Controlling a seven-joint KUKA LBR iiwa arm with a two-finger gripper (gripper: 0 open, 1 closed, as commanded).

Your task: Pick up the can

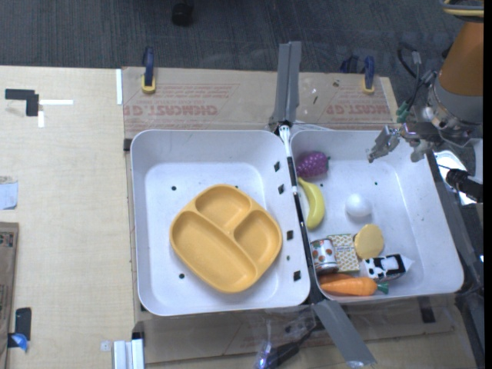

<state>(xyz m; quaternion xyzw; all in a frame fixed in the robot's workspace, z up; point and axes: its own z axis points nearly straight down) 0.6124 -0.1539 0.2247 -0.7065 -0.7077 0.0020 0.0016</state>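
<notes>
The hand (397, 143) is hovering over the right bin's (419, 177) far corner, fingers looking apart I think, nothing in them; the can (324, 255) is lying well away by the banana (312, 203).

Both white bins (146, 229) look like smooth moulded plastic with a faint sheen. The yellow divided plate (225, 237) is matt plastic, evenly coloured. The can (324, 254) has a printed paper-like label and a duller metal rim. The banana (313, 203), carrot (347, 286) and purple grapes (312, 164) have the slightly waxy gloss of plastic toy food, and the white ball (357, 205) is smooth and bright. The table (61, 206) is pale, matt wood with fine grain; brown cardboard (207, 102) lies flat and dull behind the bins. The hand (400, 141) is bare grey metal, and the arm's orange band (469, 56) looks satin-smooth.
</notes>
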